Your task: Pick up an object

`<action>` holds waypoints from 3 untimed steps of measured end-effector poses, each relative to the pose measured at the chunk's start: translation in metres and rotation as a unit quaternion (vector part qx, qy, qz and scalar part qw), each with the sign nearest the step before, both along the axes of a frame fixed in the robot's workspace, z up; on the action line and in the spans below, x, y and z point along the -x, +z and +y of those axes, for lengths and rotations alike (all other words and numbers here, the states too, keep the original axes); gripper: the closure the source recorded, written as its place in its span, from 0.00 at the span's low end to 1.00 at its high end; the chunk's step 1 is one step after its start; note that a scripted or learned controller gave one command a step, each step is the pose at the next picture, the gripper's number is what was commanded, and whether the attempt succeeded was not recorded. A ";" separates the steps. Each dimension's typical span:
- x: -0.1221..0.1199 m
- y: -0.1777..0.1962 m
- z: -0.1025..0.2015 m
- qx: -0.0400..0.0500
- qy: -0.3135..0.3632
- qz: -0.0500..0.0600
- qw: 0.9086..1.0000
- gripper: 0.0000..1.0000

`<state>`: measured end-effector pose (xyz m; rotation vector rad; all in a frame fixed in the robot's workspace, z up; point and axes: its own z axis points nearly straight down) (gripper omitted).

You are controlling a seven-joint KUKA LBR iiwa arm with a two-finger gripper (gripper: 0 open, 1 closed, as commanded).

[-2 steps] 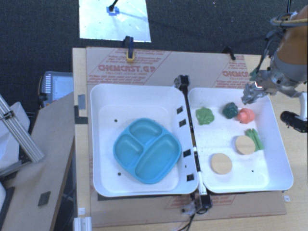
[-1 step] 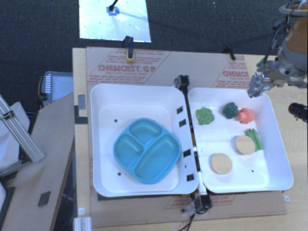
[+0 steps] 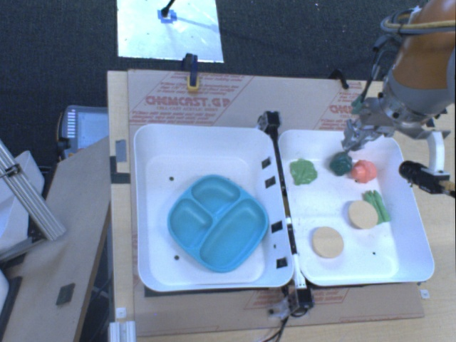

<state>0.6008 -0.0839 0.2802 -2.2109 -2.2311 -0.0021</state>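
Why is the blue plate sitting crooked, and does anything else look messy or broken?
The blue plate is only turned at a slant in the left bin; it lies flat and whole. In the right bin the toy foods lie apart, nothing spilled. The gripper hangs above the dark green piece.

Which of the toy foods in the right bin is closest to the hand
The dark teal piece, directly under the hand. The red piece sits just beside it; the green leafy piece and both tan discs lie farther off.
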 end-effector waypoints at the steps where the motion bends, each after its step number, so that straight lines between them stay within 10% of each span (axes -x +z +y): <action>1: 0.005 -0.017 0.050 0.000 0.000 0.000 1.000 1.00; 3: -0.002 -0.015 0.156 -0.001 0.000 -0.001 1.000 1.00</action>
